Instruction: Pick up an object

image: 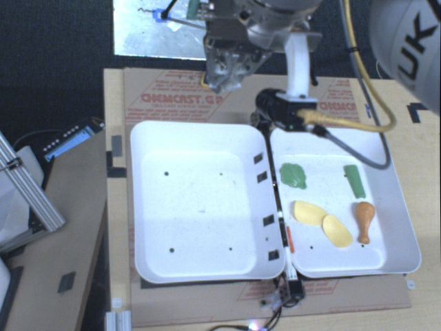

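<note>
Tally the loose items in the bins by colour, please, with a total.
Green: 2, a leafy piece and a narrow stick
Yellow: 2, two flat oval pieces
Orange-brown: 1, a drumstick
Total: 5, all in the right bin

smooth white plastic bins (193, 133) — matt brown cardboard (172, 95) underneath.
</note>
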Robot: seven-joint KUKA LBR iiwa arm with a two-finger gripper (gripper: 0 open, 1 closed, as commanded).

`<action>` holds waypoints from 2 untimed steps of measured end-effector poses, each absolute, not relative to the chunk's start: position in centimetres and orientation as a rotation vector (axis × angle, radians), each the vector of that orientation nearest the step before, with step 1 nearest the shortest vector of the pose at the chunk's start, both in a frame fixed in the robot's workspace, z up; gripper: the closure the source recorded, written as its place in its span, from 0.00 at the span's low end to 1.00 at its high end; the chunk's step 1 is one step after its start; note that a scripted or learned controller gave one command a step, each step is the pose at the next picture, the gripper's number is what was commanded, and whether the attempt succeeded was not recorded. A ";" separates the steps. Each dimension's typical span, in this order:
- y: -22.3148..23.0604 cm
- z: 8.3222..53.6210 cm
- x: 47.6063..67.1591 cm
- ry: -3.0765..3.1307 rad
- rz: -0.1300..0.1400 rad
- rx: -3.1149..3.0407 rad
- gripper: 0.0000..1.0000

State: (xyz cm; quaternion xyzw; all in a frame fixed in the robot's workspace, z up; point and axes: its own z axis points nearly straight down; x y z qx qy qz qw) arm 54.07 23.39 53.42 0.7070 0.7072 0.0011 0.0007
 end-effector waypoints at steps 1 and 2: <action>23.5 53.6 48.5 2.229 0.004 2.215 1.00; 23.4 53.5 48.6 2.226 0.003 2.217 1.00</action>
